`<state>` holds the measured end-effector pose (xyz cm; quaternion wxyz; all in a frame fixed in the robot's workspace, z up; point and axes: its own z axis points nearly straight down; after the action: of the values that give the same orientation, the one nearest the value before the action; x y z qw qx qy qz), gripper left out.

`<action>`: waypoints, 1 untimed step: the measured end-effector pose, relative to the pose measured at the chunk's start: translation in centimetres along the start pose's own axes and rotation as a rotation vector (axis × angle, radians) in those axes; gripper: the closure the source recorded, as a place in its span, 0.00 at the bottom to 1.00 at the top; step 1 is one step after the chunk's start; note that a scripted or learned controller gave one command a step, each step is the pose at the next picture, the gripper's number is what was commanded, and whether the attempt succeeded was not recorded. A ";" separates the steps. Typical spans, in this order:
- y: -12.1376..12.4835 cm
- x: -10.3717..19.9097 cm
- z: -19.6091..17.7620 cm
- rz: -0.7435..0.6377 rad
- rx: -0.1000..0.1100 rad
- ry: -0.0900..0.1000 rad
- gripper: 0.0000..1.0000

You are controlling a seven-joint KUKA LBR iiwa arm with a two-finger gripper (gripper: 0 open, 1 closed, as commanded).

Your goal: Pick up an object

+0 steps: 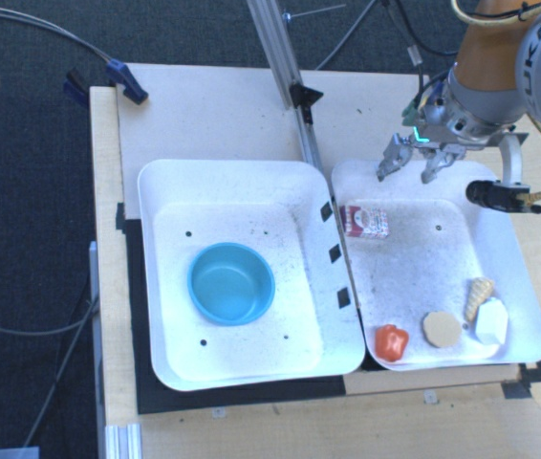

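Two spread fingers on the gripper (pixel 410 168), nothing between them.

Arm (pixel 514 36) cut off by top and right edges at 1 o'clock. Metal pole (pixel 275 36) runs out of top edge at 12. Label on small red-and-white packet (pixel 365 223) too small to read. Cables (pixel 22 27) leave left edge at 9.
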<state>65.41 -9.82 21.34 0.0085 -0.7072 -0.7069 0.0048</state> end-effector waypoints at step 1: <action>0.2 0.0 -0.6 -0.001 -0.010 -0.001 0.00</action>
<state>65.61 -9.82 21.92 0.0047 -0.7071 -0.7071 0.0015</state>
